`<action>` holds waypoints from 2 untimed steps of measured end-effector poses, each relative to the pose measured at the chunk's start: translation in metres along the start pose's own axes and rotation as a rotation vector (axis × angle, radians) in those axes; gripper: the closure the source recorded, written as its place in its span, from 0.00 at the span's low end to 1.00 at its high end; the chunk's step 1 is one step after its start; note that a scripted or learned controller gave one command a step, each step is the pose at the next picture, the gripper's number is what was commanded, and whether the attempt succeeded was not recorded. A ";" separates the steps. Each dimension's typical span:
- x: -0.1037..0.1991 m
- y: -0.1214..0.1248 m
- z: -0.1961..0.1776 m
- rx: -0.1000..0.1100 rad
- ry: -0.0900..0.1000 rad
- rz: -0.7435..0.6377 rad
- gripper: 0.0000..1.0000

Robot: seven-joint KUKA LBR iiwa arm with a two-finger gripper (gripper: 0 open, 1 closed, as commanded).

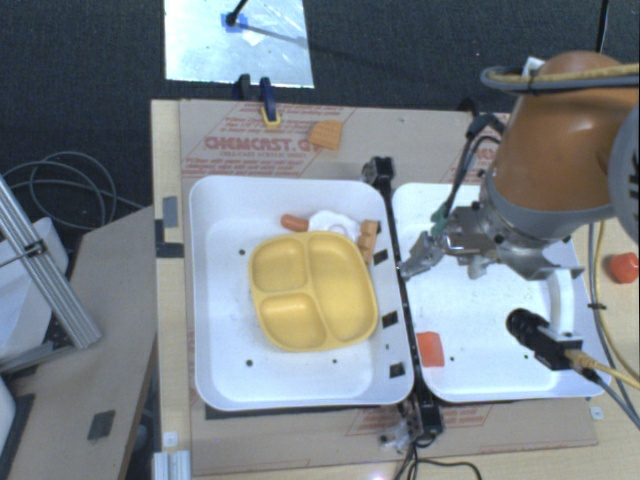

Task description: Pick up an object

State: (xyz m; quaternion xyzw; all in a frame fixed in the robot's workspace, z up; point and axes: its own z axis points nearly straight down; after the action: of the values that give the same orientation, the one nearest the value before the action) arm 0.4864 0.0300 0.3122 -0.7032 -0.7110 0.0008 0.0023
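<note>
A yellow divided plate [310, 290] lies in the middle of the left bin [225, 368]. Behind it are a small orange piece [294, 223], a white object [333, 225] and a tan piece [369, 234] near the bin's right wall. An orange-red block [429, 348] rests at the front left of the right bin [480, 383]. My gripper [418, 255] hangs low over the right bin's left edge, pointing toward the divider between the bins. It is well behind the block and holds nothing that I can see.
An orange-tan piece [326, 134] lies on the board behind the left bin, near a blue and yellow clamp [268, 98]. Another orange thing [622, 266] sits outside the right bin at the far right. The arm's bulk covers the right bin's back.
</note>
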 end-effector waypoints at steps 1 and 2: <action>-0.053 0.000 -0.155 -0.027 -0.003 0.014 0.00; -0.050 0.000 -0.157 -0.013 -0.003 0.004 1.00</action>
State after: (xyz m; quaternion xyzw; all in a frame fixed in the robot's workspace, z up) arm 0.4876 -0.0200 0.4695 -0.7048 -0.7094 -0.0028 -0.0033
